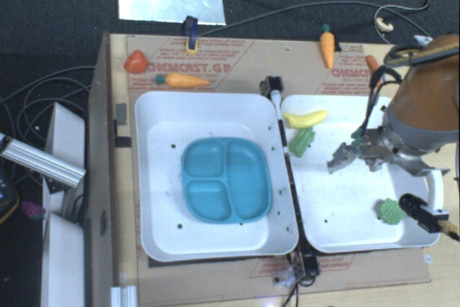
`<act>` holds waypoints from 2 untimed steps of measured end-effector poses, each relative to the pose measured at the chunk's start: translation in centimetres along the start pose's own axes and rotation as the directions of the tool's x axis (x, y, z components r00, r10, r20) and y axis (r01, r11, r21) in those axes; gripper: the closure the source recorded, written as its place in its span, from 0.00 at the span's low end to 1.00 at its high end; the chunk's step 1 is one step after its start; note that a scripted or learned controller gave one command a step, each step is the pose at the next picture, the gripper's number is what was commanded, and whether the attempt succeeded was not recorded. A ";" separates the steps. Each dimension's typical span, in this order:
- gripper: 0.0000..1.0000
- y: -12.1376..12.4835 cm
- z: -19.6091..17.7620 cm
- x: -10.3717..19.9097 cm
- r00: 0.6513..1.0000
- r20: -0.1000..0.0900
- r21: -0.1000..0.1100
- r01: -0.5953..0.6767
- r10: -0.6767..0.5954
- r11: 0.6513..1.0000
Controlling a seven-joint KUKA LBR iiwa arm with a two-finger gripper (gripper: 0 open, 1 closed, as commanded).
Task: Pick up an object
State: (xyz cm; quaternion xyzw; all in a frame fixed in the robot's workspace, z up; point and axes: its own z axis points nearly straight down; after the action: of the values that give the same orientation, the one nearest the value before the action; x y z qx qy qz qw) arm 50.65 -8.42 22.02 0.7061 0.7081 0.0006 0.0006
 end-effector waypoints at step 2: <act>0.00 14.4 -0.3 -6.6 1.000 0.003 -0.005 0.001 -0.001 1.000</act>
State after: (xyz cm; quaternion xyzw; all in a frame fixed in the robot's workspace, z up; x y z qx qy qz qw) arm 65.12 -15.03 22.30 0.7056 0.7086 0.0015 0.0034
